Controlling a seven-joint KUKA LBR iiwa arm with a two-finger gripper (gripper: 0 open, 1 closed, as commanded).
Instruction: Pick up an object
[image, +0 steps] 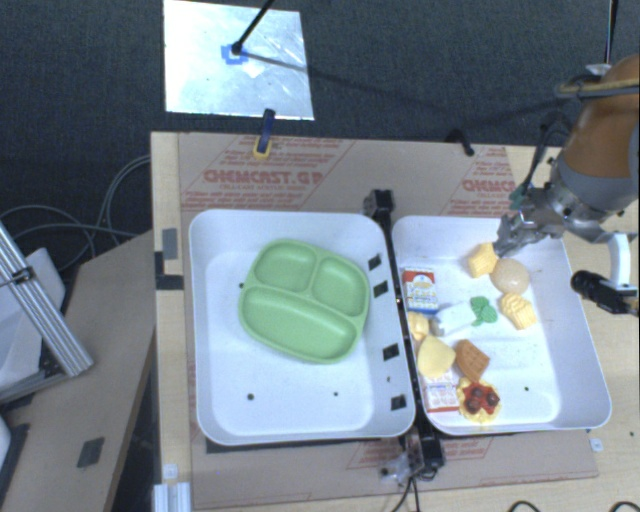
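The right bin (570, 330) holds several small toy foods: a yellow piece (482, 261), a pale round one (511, 275), a yellow ridged piece (518, 311), a green piece (484, 310), a red-and-white carton (420, 290), a brown piece (471, 359) and a red berry piece (481, 399). My gripper (512, 236) hangs over the far part of this bin, just above and right of the yellow piece. Nothing shows between its fingertips.
The left bin (220, 400) carries a green divided plate (304, 299). A black clip (381, 203) sits at the far end of the wall between the bins. A shiny sheet (238, 62) lies beyond the bench. The arm (600, 150) enters from the upper right.
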